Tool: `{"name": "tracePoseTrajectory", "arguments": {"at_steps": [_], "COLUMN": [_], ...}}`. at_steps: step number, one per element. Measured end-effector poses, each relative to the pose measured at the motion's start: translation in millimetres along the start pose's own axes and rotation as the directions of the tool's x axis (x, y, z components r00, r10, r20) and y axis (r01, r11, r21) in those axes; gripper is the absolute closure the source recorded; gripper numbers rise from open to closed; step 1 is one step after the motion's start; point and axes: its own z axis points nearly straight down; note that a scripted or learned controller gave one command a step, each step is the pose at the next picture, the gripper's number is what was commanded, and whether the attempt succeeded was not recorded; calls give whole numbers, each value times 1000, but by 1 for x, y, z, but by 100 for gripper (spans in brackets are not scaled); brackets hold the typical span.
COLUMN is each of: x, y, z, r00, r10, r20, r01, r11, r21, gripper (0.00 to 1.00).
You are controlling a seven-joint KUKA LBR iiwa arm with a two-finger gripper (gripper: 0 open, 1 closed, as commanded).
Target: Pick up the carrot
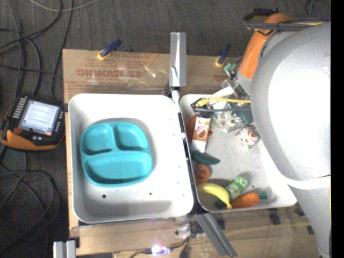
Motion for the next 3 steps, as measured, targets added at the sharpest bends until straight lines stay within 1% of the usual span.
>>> {"name": "tracePoseTrajectory", "arguments": {"at_steps": [1, 2, 3], "x": [10, 63, 43], "y": [-12, -36, -85], "z": [28, -104, 9], "r00": [999, 985, 958], "r10": [-46, -174, -286], "r20": [1, -2, -1], "r01": [46, 174, 286], "r11": [999, 985, 958], "r21": [0, -1, 3], "gripper": [100, 100, 100]}}
